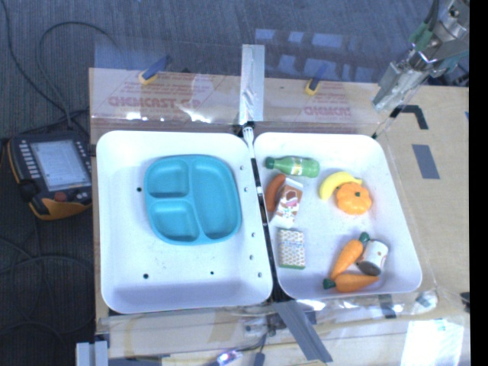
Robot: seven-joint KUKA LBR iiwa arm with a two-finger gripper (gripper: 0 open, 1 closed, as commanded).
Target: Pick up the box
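Near the right bin's left wall: box [290, 248] lying flat, probably light, stiff cardboard; best pinched across short sides. Gripper [396, 88] high outside, open or closed impossible to tell.

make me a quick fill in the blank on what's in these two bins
The blue divided plate lies in the ____ bin.
The green bottle lies near the right bin's ____ edge.
The orange touches the ____.
The gripper hangs ____ both bins, past the right bin's far corner.

Missing words: left; far; banana; outside
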